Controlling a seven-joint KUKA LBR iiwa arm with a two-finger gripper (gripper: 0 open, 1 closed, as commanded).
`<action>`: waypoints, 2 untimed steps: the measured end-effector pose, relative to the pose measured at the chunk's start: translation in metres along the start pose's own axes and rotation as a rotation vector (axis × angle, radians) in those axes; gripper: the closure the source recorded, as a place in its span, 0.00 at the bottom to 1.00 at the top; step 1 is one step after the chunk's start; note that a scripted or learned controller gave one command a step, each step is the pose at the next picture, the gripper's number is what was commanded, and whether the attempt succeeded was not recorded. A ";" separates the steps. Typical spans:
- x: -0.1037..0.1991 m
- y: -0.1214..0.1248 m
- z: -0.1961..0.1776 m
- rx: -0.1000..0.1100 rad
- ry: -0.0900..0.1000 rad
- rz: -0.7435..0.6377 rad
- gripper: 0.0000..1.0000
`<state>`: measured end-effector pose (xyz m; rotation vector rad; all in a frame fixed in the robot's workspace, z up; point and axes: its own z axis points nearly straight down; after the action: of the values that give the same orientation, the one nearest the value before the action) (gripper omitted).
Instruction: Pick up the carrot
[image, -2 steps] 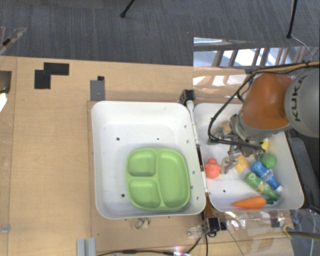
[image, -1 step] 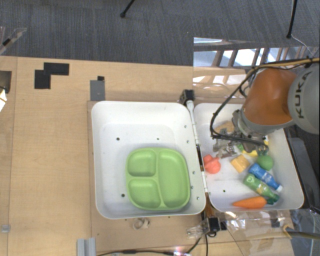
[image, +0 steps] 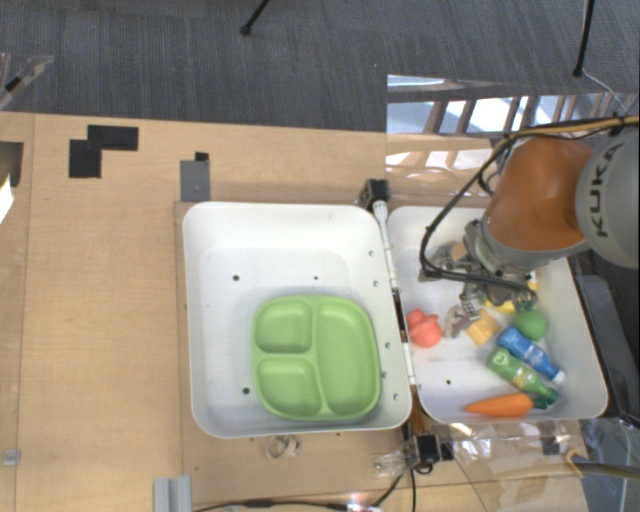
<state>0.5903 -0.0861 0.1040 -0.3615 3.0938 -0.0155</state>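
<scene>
The orange carrot (image: 499, 405) lies flat near the front edge of the right bin (image: 440, 385). My gripper (image: 467, 318) hangs under the orange wrist band, over the middle of that bin, well behind the carrot and apart from it. Its tips sit just left of a small yellow piece (image: 483, 329).
A salmon-red toy (image: 424, 330) lies by the right bin's left wall. A green ball (image: 532, 324) and a blue-and-green bottle (image: 524, 362) lie right of the gripper, just behind the carrot. The left bin (image: 215, 270) holds a green divided plate (image: 316, 356).
</scene>
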 end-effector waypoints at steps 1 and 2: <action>0.044 0.009 0.010 -0.014 0.015 -0.289 0.00; 0.061 0.025 -0.086 -0.010 0.010 -0.065 0.00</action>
<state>0.5227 -0.0756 0.1880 -0.4629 3.0915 -0.0027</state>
